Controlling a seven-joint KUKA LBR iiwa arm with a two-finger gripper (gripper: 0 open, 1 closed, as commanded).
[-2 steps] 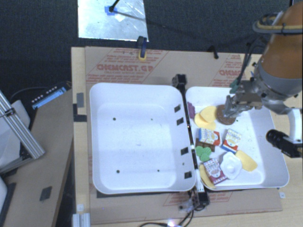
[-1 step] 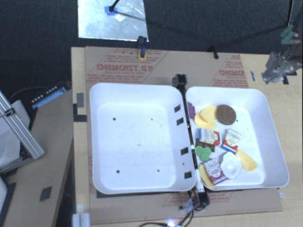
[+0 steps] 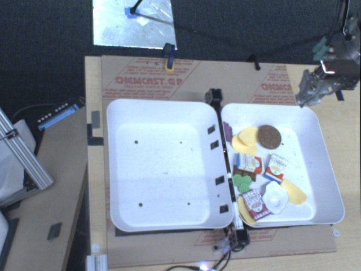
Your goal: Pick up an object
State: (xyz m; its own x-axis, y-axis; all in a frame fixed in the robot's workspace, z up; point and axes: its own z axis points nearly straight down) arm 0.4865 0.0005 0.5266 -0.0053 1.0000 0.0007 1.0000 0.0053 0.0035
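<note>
Step in hand: the approach, by my reckoning. The jaws (image 3: 309,97) hang at the upper right of the frame, over the tabletop (image 3: 186,72) just past the far right corner of the right bin (image 3: 324,168), and nothing sits between them.

Jaws: too small and dark from here to tell whether they are spread or closed, so I cannot say.

Where the things are: all of them lie in the right bin, bunched toward its left half, against the wall it shares with the left bin (image 3: 163,162).

How they look: toy food, mostly flat and small. A brown round patty (image 3: 269,136) lies nearest the jaws, touching a yellow round piece (image 3: 247,138). Below them sit two small red and white packets (image 3: 248,164) (image 3: 276,166), side by side. Lower still, a green piece (image 3: 243,182), a white fried egg (image 3: 276,199) and a yellow slice (image 3: 294,191) crowd together.

Next move: I would guess the arm must come down and to the left, over the pile, then drop onto one piece.

What it calls for: choosing a piece with free edges. The brown patty looks the easiest reach; the lower cluster is packed tight, and a grab there could nudge neighbours.
</note>
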